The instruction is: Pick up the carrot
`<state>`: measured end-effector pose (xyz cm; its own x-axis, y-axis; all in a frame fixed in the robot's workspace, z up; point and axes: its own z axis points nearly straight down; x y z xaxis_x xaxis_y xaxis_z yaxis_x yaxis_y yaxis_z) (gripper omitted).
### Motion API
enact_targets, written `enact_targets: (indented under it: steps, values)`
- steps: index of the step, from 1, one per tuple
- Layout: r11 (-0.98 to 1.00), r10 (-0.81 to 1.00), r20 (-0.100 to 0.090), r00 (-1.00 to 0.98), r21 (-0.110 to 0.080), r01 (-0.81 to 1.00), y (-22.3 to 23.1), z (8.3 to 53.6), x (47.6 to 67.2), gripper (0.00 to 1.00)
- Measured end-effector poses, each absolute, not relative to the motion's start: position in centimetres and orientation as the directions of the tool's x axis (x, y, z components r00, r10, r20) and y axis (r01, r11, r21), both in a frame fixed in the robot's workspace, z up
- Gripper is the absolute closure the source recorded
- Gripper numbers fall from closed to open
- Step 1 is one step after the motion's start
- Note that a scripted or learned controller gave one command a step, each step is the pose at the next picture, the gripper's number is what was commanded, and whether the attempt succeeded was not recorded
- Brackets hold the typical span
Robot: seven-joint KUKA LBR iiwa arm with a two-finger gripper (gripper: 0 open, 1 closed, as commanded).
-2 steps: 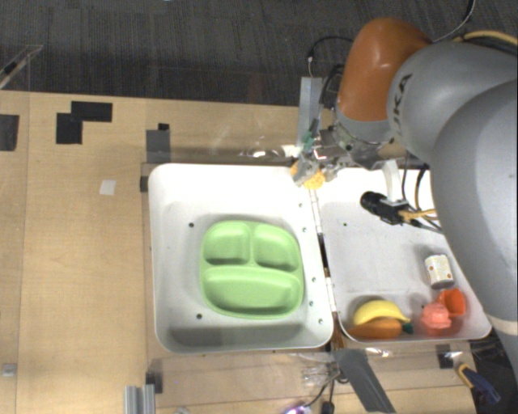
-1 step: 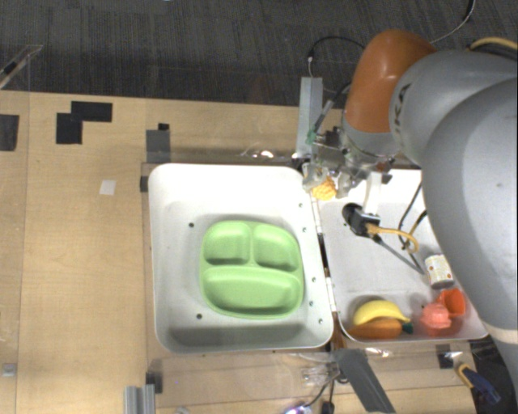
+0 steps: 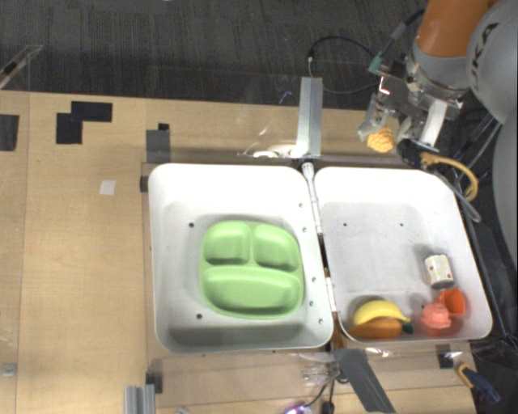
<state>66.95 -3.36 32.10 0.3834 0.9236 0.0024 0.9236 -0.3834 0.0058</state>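
Your gripper (image 3: 387,129) hangs high above the right bin's (image 3: 380,218) back edge, fingers pinching a small yellow lump (image 3: 380,141). The carrot (image 3: 379,328) lies at the front wall, tucked under the banana (image 3: 379,310), awkward to reach.

The arm (image 3: 477,36) is showing a smooth grey shell, with a broad orange band (image 3: 453,24) wrapping it just above the wrist. Below that band, a silvery grey wrist block (image 3: 437,77) is carrying small pale fittings and a tiny green marking on its left side. Thin black cables (image 3: 344,42) are trailing away from the band's left, and a yellowish cable (image 3: 457,170) is looping beneath the wrist block.
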Motion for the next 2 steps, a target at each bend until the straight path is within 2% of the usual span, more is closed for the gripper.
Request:
enact_targets:
  steps: [1,2]
  values:
    - [-0.189,0.982,0.001,0.189,0.003,0.982,-0.7,24.7,64.0,1.0]
    - [0.191,0.982,0.001,-0.191,0.005,0.982,4.1,18.5,63.8,1.0]
